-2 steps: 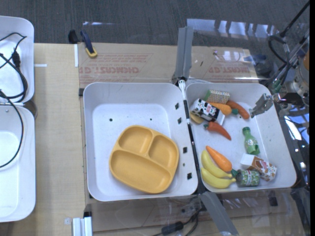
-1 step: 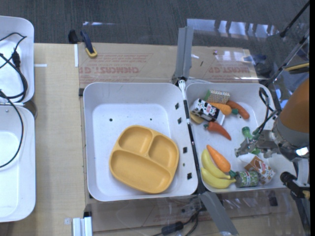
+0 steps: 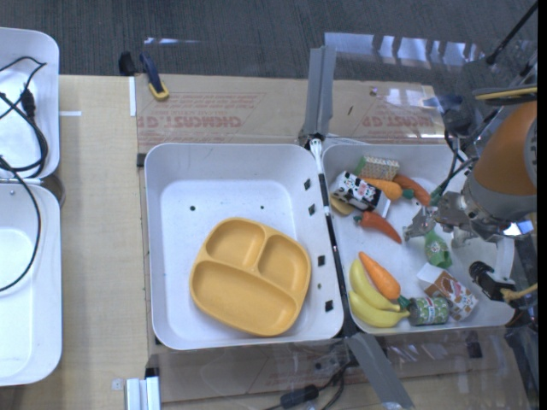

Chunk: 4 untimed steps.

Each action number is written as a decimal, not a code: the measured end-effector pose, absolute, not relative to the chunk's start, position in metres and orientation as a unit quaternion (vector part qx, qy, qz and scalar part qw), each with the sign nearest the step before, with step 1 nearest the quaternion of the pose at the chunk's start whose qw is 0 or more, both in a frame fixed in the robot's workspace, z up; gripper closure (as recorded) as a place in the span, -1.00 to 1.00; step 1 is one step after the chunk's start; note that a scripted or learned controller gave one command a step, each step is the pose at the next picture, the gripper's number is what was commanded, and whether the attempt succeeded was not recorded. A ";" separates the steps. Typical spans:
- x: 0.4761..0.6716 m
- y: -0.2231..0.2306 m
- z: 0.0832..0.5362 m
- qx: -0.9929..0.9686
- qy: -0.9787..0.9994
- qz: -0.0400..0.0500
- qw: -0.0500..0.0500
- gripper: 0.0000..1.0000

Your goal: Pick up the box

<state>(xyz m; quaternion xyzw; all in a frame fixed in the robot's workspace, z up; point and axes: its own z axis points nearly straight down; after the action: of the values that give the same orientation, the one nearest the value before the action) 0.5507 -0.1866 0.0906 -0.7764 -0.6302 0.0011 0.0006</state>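
Black-and-white, cow-patterned, the small box (image 3: pixel 356 191) lies tilted near the upper left of the right bin (image 3: pixel 491 318), beside a carrot (image 3: pixel 379 224). The gripper (image 3: pixel 432 222) hovers right of it; how wide it stands cannot be told.

two bins (image 3: pixel 162 254), one plate (image 3: pixel 249 276), three carrots (image 3: pixel 379 276), two bananas (image 3: pixel 369 297)

Dark grey carpet (image 3: pixel 256 7) covers the floor at the far side. The wooden bench (image 3: pixel 94 229) runs beneath, with brown cardboard (image 3: pixel 222 109) laid flat on it farther back. At the left, a white table (image 3: pixel 26 229) carries black cables (image 3: pixel 21 118). The light is even.
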 end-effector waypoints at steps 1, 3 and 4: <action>0.617 -0.201 0.090 -0.833 -0.553 -0.003 0.009 -1.00; 0.554 -0.197 0.091 -0.789 -0.615 0.000 0.003 -1.00; 0.554 -0.199 0.099 -0.790 -0.613 0.001 0.002 1.00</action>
<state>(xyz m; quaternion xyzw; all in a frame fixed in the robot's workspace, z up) 0.5536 -0.1989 0.0995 -0.7900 -0.6132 0.0010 0.0022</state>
